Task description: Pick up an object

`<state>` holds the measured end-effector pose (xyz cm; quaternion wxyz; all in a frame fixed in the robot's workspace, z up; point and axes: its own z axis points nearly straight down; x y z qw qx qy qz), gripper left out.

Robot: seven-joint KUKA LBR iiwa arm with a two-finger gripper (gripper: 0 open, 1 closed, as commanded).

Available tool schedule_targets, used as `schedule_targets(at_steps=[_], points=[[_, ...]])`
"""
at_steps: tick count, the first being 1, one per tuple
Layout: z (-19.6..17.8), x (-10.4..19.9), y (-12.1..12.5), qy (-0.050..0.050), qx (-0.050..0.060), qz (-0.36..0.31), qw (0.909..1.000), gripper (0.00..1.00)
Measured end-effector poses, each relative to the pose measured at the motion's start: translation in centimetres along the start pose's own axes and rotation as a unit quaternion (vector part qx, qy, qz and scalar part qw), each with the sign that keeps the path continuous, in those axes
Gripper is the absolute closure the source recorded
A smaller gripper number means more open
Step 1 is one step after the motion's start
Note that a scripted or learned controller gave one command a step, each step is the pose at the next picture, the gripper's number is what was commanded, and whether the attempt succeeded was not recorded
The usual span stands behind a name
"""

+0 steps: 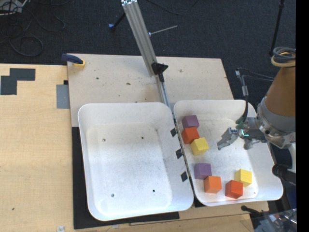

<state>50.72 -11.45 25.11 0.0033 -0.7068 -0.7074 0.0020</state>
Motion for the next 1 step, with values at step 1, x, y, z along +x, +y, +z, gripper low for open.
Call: schedule_targets(at_steps=[1], points=[[-0.18,-0.14,0.05,0.0,-0.002,0.002,1.0,0.0]])
